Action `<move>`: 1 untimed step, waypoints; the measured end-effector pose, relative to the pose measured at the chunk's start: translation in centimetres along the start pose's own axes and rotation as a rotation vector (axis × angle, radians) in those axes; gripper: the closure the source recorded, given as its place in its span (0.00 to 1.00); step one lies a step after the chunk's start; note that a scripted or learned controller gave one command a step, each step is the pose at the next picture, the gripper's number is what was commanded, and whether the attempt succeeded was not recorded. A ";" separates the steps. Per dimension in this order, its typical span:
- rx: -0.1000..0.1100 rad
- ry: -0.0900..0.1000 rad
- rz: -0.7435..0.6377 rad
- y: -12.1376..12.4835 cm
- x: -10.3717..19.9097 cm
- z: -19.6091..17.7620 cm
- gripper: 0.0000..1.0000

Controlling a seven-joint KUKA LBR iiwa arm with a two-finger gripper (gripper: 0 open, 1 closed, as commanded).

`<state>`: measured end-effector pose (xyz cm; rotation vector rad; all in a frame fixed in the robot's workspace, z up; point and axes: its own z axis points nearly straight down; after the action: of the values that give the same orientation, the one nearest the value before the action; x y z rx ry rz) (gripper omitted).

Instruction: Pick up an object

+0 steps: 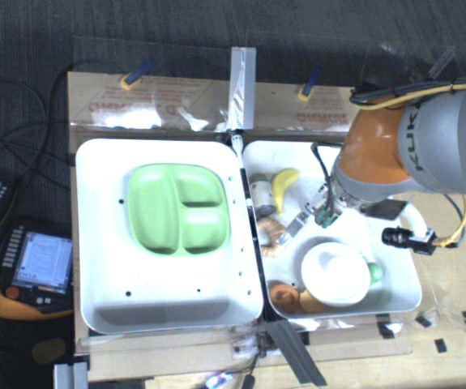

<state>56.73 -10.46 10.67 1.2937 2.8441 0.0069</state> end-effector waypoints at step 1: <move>-0.002 0.003 0.173 4.7 -4.5 0.8 0.00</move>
<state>63.23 -10.81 9.94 1.5355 2.7233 0.0143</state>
